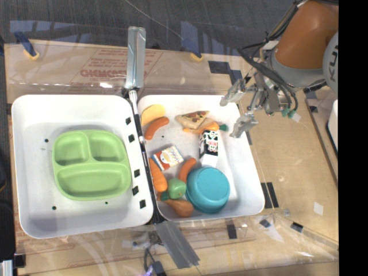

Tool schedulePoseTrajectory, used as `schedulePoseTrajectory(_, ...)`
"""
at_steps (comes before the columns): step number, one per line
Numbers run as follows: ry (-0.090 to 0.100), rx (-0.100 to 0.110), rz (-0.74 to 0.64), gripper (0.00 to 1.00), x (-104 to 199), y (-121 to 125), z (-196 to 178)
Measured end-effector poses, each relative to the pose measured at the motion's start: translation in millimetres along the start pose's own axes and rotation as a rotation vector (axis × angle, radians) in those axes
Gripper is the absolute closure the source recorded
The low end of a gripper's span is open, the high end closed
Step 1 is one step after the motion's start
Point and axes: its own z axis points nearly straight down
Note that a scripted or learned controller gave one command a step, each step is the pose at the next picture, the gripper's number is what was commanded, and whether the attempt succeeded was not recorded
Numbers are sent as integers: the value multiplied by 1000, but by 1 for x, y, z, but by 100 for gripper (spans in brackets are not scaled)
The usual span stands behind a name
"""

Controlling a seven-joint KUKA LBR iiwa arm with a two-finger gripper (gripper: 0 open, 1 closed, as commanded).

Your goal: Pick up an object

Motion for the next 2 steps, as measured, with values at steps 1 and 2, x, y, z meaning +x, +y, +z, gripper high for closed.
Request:
schedulePoseTrajectory(1, 7, -1, 375, 0, -46, -1, 105)
schedulePoseTrajectory(2, -2, 0, 803, 0, -33, -2, 170)
